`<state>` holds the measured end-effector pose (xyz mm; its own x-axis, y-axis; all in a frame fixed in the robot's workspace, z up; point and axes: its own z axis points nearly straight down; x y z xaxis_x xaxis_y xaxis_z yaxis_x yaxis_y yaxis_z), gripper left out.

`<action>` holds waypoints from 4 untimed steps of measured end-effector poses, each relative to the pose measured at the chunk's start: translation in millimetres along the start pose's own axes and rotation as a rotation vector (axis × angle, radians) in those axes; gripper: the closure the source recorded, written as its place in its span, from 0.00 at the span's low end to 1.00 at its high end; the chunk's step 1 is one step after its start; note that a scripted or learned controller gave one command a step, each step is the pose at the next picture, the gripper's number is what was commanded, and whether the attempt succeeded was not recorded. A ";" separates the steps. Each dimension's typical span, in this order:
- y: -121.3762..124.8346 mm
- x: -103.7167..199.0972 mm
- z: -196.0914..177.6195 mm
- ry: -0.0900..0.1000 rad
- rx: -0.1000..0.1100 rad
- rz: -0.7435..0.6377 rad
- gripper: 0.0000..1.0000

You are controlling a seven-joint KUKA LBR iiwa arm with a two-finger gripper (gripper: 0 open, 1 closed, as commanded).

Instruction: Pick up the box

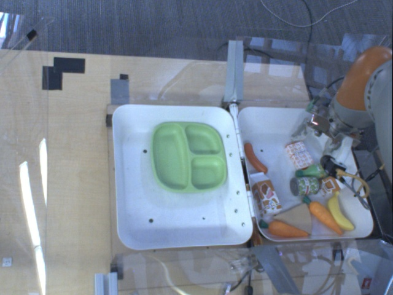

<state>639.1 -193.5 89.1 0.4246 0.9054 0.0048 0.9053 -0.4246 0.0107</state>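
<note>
Reaches in from the right over the right bin [366, 229]'s far right corner, orange-banded arm [362, 88] bent above, gripper [331, 141] hanging at that bin's right wall; cannot tell how it stands. Lies flat against the right bin's left wall, the box [266, 195], just below a hot dog [255, 158], long axis running front to back, tilted slightly. Sits in the left bin [132, 226], a green divided plate [188, 156].

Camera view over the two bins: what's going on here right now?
A grey robot arm reaches in over the right bin, which is cluttered with toy food: a small box, a can, carrots, a banana. The box lies near the divider, untouched. The left bin holds a green tray.
</note>
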 end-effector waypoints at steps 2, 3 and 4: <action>-14.8 12.6 -11.2 0.002 -0.003 0.003 1.00; -14.8 12.4 -11.2 0.002 -0.003 0.003 0.00; -11.2 15.2 -64.4 -0.002 0.004 -0.043 0.00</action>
